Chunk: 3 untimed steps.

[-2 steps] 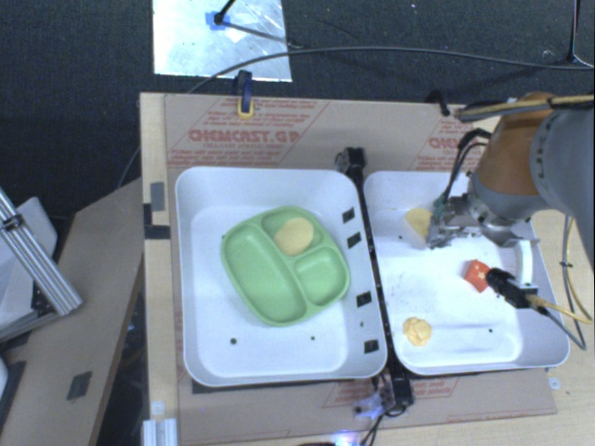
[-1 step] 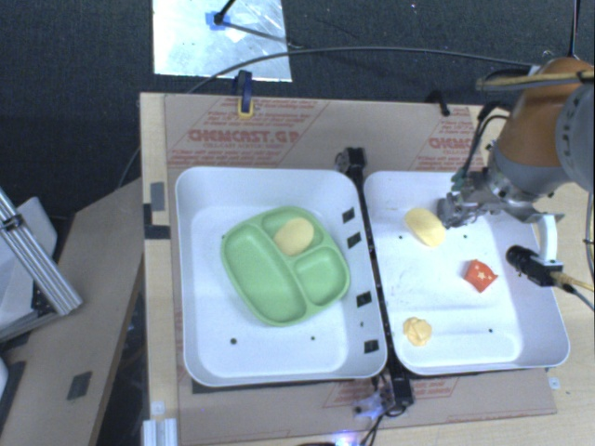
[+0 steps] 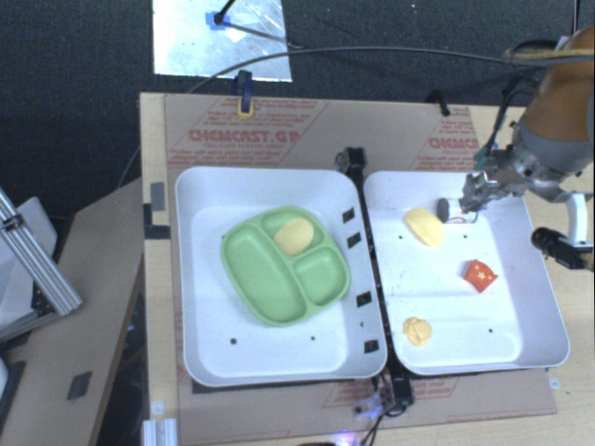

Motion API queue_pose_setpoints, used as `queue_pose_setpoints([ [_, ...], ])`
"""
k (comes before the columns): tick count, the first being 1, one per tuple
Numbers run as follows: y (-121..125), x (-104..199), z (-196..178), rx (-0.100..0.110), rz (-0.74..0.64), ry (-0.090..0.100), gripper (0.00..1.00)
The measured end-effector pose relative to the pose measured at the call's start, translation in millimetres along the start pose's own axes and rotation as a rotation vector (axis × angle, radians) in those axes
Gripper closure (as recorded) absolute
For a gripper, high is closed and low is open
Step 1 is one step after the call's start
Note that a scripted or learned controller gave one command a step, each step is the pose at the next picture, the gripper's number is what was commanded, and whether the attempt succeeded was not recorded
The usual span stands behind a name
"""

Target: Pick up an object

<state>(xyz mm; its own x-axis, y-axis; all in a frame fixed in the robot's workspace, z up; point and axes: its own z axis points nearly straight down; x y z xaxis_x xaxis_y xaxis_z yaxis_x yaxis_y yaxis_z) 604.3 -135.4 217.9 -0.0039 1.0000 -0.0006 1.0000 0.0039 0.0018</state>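
Camera view, looking down at a slant.

Got two white bins side by side on the surface [image 3: 307, 124] (cardboard sheet with red print under them).

In the left bin [image 3: 200, 249]: green divided plate [image 3: 265, 286] about mid-bin, with a pale yellow lump [image 3: 296, 235] in its far compartment.

In the right bin [image 3: 535, 295]: three loose items, all flat on the floor and apart from each other.
- long yellow piece [image 3: 425, 227], far-left part of the bin
- red piece [image 3: 480, 274], right of centre, well apart from the long yellow one
- small yellow lump [image 3: 417, 331], near-left part, close to the near wall

Along the seam between the bins: black clips [image 3: 353, 240]. At the far edge of the surface: blue-and-yellow clamp [image 3: 244, 93]. Beyond that, on the dark floor: shiny foil-like sheet [image 3: 218, 21].

Grey arm [image 3: 558, 110] in from the right, over the far-right corner of the right bin.

Hand [image 3: 474, 193] low over the far part of the right bin, just right of the long yellow piece and slightly farther back. Close to it, contact not discernible (too small and blurred). Released or clenched: cannot tell.
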Motion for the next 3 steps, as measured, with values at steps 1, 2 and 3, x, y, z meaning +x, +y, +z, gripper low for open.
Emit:
queue_pose_setpoints([
  [1, 0.7, 0.0, -2.5, -0.001, 0.000, 0.000, 1.00],
  [2, -1.7, 44.6, -3.2, 0.001, 0.000, 0.000, 1.00],
  [3, -15.9, 95.5, 4.8, 0.000, 0.000, 0.000, 1.00],
])
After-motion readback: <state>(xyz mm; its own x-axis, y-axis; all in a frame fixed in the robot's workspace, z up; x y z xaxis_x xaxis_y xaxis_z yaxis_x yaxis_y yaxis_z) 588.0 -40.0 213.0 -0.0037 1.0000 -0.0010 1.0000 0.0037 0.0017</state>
